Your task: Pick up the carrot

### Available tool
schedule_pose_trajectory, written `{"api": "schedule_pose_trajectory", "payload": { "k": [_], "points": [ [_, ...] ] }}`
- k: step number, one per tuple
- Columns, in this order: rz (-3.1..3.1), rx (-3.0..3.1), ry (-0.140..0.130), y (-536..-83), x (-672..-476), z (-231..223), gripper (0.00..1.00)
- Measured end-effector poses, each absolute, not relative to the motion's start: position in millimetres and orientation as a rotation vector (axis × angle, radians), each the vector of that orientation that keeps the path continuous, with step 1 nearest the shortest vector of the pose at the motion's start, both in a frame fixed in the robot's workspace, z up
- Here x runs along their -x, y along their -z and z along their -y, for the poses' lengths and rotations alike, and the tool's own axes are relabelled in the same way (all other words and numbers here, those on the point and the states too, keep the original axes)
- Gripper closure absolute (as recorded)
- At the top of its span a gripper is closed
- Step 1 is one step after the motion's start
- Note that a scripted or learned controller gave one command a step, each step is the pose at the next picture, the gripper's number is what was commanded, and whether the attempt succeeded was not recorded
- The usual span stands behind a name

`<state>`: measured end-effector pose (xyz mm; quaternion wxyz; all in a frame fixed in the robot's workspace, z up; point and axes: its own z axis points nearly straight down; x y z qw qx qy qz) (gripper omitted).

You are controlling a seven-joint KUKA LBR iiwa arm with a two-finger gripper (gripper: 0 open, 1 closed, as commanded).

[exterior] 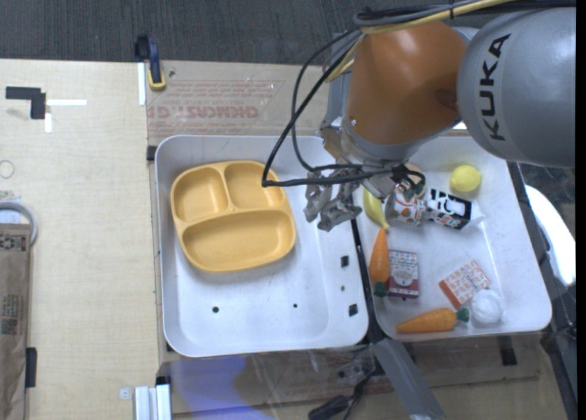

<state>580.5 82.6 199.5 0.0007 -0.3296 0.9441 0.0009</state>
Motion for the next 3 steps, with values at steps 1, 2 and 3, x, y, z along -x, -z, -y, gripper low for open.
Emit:
{"api": "schedule_pose_trajectory", "payload": {
  "k": [1, 2, 3],
  "points": [
    [-2.853, 1.311, -0.003, -200.3, -567.9, -97.9, 1.0],
    [-2.589, 1.773, -0.004, -216.3, -577.9, -89.8, 1.0],
    [-2.593, 1.761, -0.008, -225.5, -579.0, -89.8, 1.0]
  ]
}}
